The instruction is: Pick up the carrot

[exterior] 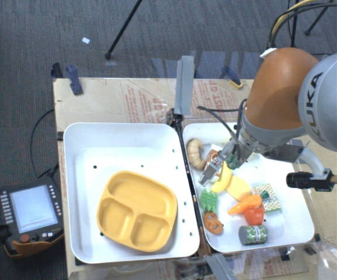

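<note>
My jaws [213, 171] hang low over the left part of the right bin [296, 229], slightly parted with nothing between them, their tips just above a yellow banana-like piece [222, 180]. My grey casing rises behind, the letters "KUKA" readable down its side beside the orange band [276, 89].

The carrot [245, 205] lies near the middle of the right bin — orange, tapered, running aslant, well clear of my jaws. It touches a red tomato-like piece [253, 216] below it and sits just beside a yellow wedge [238, 187] above. To its right lies a small packet [267, 196] with a green and white pattern; its print is too small to read. A green can [253, 234] lies on its side near the bin's front, its label also unreadable. A green leafy piece [208, 200], an orange-brown lump [212, 223] and a tan bread roll [195, 153] lie along the bin's left wall.

The left bin [86, 150] holds a yellow divided plate [136, 210]. On the floor left of the bench [127, 98] sits a handheld control pendant [29, 216].
</note>
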`<state>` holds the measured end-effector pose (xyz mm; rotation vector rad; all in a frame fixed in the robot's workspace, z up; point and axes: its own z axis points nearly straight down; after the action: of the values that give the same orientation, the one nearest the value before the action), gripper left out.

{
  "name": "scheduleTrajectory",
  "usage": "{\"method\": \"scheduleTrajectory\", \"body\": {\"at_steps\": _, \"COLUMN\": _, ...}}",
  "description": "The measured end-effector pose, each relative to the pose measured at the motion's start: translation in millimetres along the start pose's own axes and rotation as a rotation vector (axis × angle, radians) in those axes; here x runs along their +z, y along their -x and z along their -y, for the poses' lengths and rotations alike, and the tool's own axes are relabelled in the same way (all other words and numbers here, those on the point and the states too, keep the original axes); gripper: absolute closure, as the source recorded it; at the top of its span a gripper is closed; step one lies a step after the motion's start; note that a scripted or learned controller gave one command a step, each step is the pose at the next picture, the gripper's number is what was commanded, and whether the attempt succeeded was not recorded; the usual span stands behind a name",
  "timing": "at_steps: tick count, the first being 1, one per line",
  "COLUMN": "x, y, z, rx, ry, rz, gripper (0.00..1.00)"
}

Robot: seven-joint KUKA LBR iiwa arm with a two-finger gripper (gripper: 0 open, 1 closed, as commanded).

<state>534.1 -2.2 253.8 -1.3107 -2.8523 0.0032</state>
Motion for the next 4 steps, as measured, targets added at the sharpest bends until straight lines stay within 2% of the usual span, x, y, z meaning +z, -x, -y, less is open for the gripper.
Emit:
{"method": "scheduleTrajectory", "body": {"at_steps": 1, "x": 64, "y": -20, "z": 44, "rx": -0.394, "ry": -0.002, "rz": -0.004, "gripper": 0.00}}
{"method": "scheduleTrajectory", "body": {"at_steps": 2, "x": 141, "y": 41, "z": 112, "rx": -0.592, "ry": 0.000, "rz": -0.004, "gripper": 0.00}}
{"method": "scheduleTrajectory", "body": {"at_steps": 3, "x": 169, "y": 28, "z": 102, "rx": -0.522, "ry": 0.001, "rz": -0.004, "gripper": 0.00}}
{"method": "scheduleTrajectory", "body": {"at_steps": 4, "x": 160, "y": 28, "z": 101, "rx": -0.525, "ry": 0.002, "rz": -0.005, "gripper": 1.00}}
